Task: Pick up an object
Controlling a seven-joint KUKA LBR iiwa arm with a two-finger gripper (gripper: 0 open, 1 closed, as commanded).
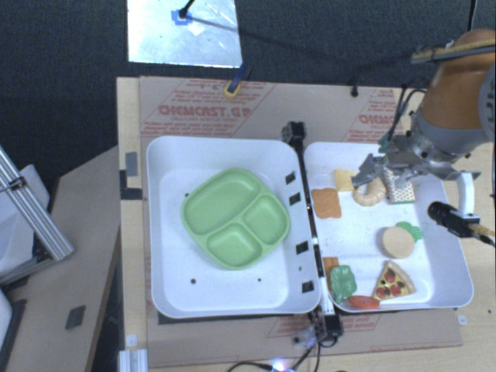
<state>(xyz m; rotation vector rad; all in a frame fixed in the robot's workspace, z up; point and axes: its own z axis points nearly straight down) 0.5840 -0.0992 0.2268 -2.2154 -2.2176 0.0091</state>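
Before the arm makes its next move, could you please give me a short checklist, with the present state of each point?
1. End effector is over the right bin, where the toy food lies: ok.
2. A target lies close to it: the beige bagel-like piece is right beside the end effector: ok.
3. An item is seen between the fingers: cannot tell; the wrist hides that spot.
4. Neighbours near the target: the yellow cheese piece and the orange slice lie close by and might be pushed: not ok.
5. Other items lie apart from the arm: pizza slice, green vegetable: ok.
6. Green divided plate lies flat in the left bin: ok.
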